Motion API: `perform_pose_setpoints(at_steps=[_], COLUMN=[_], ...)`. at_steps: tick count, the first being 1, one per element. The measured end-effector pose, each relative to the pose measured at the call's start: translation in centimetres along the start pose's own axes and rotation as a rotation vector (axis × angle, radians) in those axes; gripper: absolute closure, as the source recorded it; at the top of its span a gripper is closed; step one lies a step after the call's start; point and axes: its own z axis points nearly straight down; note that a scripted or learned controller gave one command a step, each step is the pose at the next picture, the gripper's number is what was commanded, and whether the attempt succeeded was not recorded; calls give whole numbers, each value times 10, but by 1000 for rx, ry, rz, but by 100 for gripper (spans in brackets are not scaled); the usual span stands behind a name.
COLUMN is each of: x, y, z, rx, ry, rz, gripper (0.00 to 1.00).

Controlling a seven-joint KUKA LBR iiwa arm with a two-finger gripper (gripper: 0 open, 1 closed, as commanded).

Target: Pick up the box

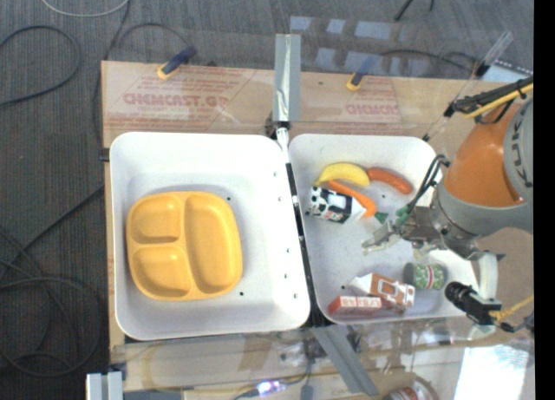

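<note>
Fingers of the gripper (381, 238) look spread apart with nothing between them, low over the right bin (305, 242). That bin holds the box (375, 294), red and white, at its near edge, a can (427, 275), a banana (342, 173), a sausage (389, 180), a carrot (357, 198) and a black-and-white carton (331, 204). In the left bin (173, 151) lies a yellow divided plate (184, 244). I cannot read the print on the box.
</note>
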Motion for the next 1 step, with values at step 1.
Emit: perform_pose_setpoints(at_steps=[1], x=[27], y=[-2], z=[76], rx=[-12], ry=[-2], rz=[68], gripper=[0])
